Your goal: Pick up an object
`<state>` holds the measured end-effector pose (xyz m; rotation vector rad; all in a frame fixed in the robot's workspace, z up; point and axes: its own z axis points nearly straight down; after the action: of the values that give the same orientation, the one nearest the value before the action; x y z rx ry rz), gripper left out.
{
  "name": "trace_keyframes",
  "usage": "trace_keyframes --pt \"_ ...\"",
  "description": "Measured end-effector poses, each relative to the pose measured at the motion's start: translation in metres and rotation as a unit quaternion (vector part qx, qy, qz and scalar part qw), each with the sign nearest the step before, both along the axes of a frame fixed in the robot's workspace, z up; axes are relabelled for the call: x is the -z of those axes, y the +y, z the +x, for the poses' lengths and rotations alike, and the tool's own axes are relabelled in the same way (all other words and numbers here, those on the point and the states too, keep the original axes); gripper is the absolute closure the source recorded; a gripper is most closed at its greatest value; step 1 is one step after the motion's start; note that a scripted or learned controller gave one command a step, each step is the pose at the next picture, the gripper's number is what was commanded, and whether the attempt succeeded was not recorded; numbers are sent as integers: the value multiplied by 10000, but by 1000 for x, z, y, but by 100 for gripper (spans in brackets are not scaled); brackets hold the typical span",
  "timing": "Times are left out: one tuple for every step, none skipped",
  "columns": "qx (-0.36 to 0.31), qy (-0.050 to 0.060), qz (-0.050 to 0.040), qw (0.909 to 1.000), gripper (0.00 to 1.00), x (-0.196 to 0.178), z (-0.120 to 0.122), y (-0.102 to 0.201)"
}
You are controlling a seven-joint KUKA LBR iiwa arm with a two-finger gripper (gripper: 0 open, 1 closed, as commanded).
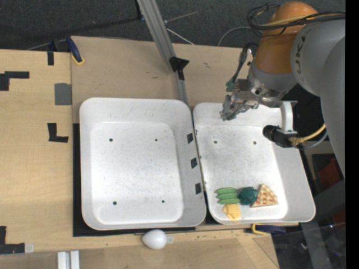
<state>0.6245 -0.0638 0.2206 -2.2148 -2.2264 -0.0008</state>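
Several small toys lie bunched at the near edge of the right bin (291, 167): a green pod-shaped piece (226, 194), a dark green lump (247, 195), a yellow piece (231, 210) and a tan waffle-like wedge (265, 196). My gripper (229, 112) hangs over the far left corner of that same bin, well away from the toys, pointing down. Nothing shows between its fingers.
The left bin (134, 161) sits beside the right one, joined by black clips. A white egg-shaped object (155, 239) lies on the bench in front of the left bin. A grey metal pole (160, 32) slants down to the bins' far junction.
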Motion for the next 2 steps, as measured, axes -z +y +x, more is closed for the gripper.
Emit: trace_keyframes --pt "-8 3 6 10000 100 -11 -6 50" --pt "-6 6 1 10000 100 -8 -3 98"
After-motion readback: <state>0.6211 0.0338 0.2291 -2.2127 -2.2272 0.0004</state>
